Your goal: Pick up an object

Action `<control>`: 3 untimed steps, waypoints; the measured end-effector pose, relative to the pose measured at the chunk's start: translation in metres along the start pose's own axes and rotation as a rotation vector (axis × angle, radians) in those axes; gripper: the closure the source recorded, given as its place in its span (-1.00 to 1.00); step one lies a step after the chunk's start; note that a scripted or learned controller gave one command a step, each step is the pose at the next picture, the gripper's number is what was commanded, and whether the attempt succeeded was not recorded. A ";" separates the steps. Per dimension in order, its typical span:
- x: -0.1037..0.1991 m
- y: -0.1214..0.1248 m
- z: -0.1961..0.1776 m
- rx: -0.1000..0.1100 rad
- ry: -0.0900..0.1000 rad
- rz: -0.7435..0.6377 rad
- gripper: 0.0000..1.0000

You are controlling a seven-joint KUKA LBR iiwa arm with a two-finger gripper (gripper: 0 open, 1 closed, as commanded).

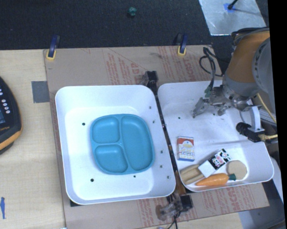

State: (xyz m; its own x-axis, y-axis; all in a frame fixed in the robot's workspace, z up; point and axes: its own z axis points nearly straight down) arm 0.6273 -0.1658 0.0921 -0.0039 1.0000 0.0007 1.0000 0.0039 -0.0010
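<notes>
the gripper [208,106] hangs over the right bin [181,91] with fingers spread apart, holding nothing. a toy carrot [213,181] lies near the bin's front edge; it looks light, rigid and smooth, best pinched across its thick middle.

No legible text on anything.

Even overhead light, fairly bright. White bins [115,193] near overexposed, little surface detail. Soft short shadows under bin rims. Floor [101,13] at top dark. Slight overall softness; small print illegible.
</notes>
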 end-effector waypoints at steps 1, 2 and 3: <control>0.014 -0.105 -0.045 0.003 -0.001 -0.001 -1.00; 0.012 0.020 0.001 0.002 0.000 0.001 -1.00; 0.024 -0.066 -0.071 0.001 -0.001 0.001 -1.00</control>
State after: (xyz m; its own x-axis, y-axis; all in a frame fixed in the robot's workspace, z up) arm 0.5609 -0.1420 0.1630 -0.0025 1.0000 0.0000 1.0000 0.0025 -0.0022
